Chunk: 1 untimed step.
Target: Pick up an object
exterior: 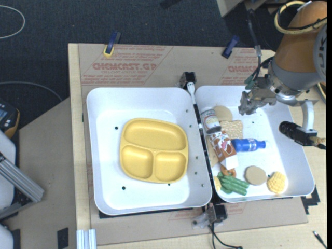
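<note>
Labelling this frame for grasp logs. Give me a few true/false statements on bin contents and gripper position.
1. The yellow divided tray lies in the left bin. True.
2. The blue bottle lies in the left bin. False: it lies in the right bin.
3. The gripper is above the right bin's far end. True.
4. The gripper holds the green beans. False: they lie at the right bin's near edge, apart from it.

Lighting: even, bright, diffuse from overhead; the two white bins (98,139) read near overexposed, with soft faint shadows along their inner walls and under the yellow tray (153,150). Image quality: moderate sharpness, slight softness on small items and on the arm (298,45) at upper right. The dark floor (46,14) around the desk (83,77) sits underexposed with little detail.
</note>
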### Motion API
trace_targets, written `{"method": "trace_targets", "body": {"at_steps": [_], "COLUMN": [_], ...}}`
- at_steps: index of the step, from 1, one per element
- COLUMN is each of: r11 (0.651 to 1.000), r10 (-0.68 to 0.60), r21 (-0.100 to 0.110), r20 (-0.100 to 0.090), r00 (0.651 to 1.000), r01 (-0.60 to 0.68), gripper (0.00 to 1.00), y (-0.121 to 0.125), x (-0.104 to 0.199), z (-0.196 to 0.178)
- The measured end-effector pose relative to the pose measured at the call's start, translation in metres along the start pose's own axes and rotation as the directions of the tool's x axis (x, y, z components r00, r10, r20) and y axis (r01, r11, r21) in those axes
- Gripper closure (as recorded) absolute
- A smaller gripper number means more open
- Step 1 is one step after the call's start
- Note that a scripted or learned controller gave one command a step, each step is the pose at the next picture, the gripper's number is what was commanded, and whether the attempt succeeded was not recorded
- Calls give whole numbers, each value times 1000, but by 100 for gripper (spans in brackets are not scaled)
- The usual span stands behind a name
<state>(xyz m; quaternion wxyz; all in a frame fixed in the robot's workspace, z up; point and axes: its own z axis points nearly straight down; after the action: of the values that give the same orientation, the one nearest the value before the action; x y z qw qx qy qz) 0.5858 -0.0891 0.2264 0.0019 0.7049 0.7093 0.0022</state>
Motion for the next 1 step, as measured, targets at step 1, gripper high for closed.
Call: {"method": "trace_targets", "body": {"at_steps": [1], "r11": [1000], "r10": [0], "r21": [0], "r20": [0], "r00": [1000], "r01": [0], "gripper": [100], "y": [24], "x": [43], "z": [-5]}}
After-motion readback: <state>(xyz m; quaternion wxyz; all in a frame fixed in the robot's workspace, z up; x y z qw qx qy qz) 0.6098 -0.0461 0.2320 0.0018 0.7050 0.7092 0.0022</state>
